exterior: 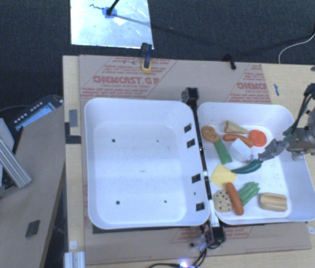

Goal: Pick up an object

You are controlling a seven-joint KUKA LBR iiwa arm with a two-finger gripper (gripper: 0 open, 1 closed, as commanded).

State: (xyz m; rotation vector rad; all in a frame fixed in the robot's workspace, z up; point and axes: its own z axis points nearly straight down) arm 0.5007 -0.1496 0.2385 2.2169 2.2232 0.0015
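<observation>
arm: reaching in from right edge, wrist low over right bin [305, 202], angled toward the pile
gripper [269, 149]: hanging just above right bin floor, tip beside the dark green curved piece [248, 168]; claw state cannot tell, too small and blurred
held: nothing visible in the claw
candidates: all in right bin, clustered toward its left wall, probably dumped there
nearest: white block [239, 148] and red disc [257, 137], just left of gripper tip
further: carrot slice [209, 133], yellow wedge [222, 175], cookie [222, 201], sausage [234, 197], green beans [248, 191], bread roll [272, 201]
left bin [140, 166]: likely drop side
step: approach, grasp not yet made
risk: items touching, claw may nudge neighbours instead of gripping one
</observation>
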